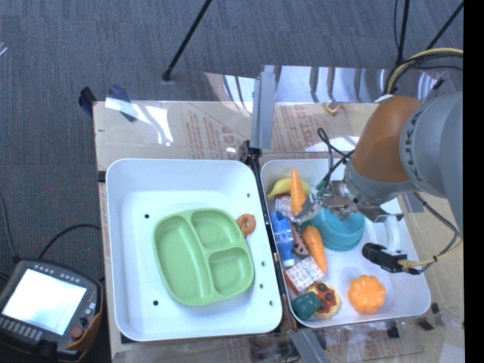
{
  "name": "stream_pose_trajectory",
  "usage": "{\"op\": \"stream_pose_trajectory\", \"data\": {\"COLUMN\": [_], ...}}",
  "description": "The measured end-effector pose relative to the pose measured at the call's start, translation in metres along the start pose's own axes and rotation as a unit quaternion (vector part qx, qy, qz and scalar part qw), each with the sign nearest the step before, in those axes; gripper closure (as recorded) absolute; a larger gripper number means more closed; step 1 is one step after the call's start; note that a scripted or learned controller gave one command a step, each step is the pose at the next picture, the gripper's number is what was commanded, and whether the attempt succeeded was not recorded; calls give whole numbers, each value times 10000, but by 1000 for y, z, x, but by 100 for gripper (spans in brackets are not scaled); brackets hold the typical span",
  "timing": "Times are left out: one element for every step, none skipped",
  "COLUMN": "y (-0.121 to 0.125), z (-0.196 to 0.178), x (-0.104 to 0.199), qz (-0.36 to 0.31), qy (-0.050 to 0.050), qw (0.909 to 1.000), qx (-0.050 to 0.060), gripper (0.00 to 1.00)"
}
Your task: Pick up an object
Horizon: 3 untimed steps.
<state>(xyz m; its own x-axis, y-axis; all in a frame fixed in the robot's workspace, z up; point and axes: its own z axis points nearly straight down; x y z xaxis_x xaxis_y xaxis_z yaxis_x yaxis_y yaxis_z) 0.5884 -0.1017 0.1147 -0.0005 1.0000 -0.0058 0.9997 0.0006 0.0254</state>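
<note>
Right of frame centre, the gripper (311,206) hovers over the carrot (315,248), jaws' state unclear; it looks light, stiff, slick plastic, best pinched across its thick end.

I see the end effector (316,207) low in the right bin (418,293). Just left of it stands an orange carrot (297,192); a second carrot (315,248) lies just below; a blue bowl (339,231) touches its right side; an orange pumpkin (367,293) sits well below-right.
</note>
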Motion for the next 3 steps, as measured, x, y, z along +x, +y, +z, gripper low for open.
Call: {"op": "stream_pose_trajectory", "data": {"y": [-21, -30, -25], "z": [6, 6, -9], "x": [0, 9, 8], "qz": [-837, -922, -901], "qy": [-54, -62, -76], "qw": [9964, 9956, 9957], "qx": [-144, -141, -202], "gripper": [0, 0, 100]}}
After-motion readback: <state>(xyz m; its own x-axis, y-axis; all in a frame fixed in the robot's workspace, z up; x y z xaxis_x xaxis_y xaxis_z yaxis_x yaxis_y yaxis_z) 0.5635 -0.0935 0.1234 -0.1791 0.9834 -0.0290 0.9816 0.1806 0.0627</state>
